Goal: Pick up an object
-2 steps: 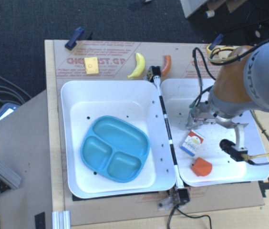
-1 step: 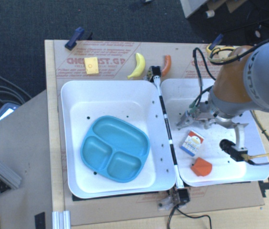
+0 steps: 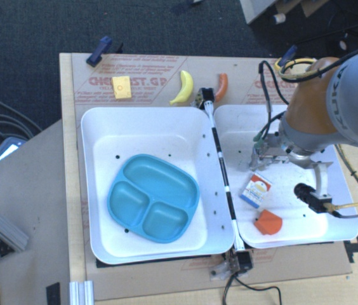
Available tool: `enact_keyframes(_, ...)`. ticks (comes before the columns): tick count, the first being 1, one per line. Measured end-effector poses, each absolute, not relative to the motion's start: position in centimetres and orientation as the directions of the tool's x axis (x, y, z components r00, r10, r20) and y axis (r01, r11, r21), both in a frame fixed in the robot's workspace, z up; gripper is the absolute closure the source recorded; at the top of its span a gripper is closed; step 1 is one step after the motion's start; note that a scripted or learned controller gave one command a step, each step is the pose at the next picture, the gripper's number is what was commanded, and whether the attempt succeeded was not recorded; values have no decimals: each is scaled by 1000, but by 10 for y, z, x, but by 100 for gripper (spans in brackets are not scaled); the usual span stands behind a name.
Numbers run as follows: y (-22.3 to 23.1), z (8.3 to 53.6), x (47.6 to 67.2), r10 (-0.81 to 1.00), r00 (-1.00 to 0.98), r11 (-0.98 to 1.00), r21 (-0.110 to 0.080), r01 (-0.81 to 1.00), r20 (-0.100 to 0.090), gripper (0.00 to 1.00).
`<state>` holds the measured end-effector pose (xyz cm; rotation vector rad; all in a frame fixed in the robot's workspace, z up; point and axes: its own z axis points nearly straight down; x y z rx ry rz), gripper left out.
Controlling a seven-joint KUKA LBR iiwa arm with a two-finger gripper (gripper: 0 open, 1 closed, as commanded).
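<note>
You cannot tell how the gripper (image 3: 263,159) fingers stand; the small carton (image 3: 256,190) lies just below them, its long axis tilted, the orange block (image 3: 268,222) farther.

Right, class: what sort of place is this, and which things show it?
Probably a robotics lab test bench: a grey arm with an orange band reaches over two shallow white plastic bins, with loose black cables on dark carpet.
</note>
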<state>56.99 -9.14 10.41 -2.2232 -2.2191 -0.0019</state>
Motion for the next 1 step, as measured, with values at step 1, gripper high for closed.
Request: enact_keyframes(1, -91, 104, 570, 1000, 2, -2, 0, 1000, 1, 0)
